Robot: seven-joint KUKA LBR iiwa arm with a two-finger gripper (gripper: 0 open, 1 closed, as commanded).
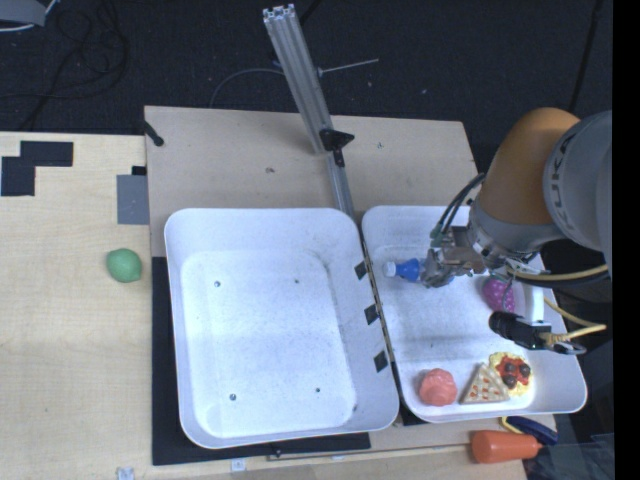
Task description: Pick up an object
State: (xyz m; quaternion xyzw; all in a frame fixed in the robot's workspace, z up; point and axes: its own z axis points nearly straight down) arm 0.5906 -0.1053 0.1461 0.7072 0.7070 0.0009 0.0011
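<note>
My gripper point(437, 271) hangs over the upper middle of the right bin point(455, 333), right beside a small blue and white bottle point(404, 269) that lies just to its left. A purple knobbly object point(498, 292) sits to the gripper's lower right. Near the bin's front edge lie a red-orange ball point(437, 387) and a pizza-like slice with red toppings point(499, 377). Whether the fingers touch the bottle is hidden by the wrist.
The left bin point(270, 323) lies next to the right one, with a dark divider edge between them. A green ball point(125, 265) rests on the wooden bench at far left. An orange carrot-like object point(505, 445) lies outside the right bin's front. A metal rail point(305, 78) rises behind.
</note>
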